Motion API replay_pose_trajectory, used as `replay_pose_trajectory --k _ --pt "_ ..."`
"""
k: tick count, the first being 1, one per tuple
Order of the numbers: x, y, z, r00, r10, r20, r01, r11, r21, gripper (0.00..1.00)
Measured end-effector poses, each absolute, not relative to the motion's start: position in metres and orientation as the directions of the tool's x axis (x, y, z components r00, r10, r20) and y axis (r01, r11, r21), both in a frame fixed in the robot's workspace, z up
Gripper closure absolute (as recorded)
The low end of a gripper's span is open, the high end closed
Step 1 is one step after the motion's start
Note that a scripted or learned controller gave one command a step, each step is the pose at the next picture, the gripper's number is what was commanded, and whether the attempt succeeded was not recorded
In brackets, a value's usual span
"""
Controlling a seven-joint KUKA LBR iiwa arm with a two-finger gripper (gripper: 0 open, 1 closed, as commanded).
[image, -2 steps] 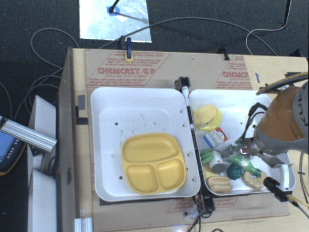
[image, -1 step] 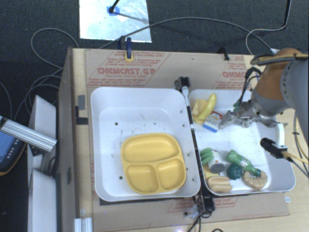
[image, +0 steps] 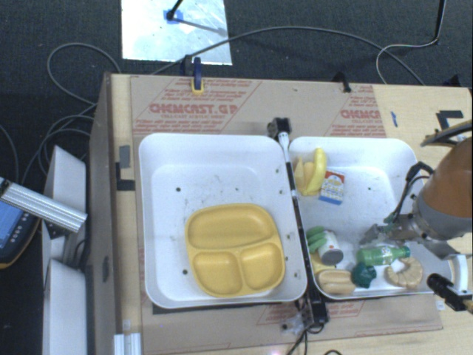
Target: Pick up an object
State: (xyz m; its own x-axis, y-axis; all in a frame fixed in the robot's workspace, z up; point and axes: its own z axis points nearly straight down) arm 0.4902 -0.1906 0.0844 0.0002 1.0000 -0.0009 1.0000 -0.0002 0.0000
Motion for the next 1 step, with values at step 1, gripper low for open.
replay_pose_trajectory --k 1 --pt "0.5669 -0.1646 0.0847 -0.004 1.0 0.0 1.0 0.004 0.003 0.0"
